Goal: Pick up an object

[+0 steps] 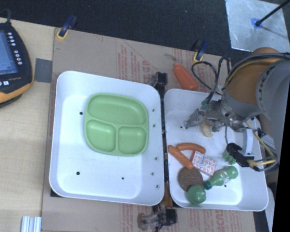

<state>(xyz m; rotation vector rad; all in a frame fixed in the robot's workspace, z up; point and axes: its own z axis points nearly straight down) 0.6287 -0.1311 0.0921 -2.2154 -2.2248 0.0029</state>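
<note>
Now, by parts:
Arm: grey, orange band above the wrist, reaching in over the far right corner of the right bin (260, 203).
Gripper (202, 124): low over the far part of the right bin; open or closed, cannot tell from this slant.
Pale lump (207, 129): right at the gripper's tip, too small to name; held or merely beside it, cannot tell.
Two orange sausages (185, 151): mid right bin, nearer than the gripper, touching each other.
Red-and-white packet (203, 163): just right of the sausages.
Brown round piece (189, 177): nearer than the packet, touching the green ball (196, 194).
Green bottle (223, 176): lying tilted, right of the brown piece.
Left bin (64, 129): beside the right bin, holding a green divided plate (116, 124).
Orange carrot-like toy (185, 77): on the cardboard, beyond the right bin.
Teach pendant (1, 66): far left of the left bin.
</note>
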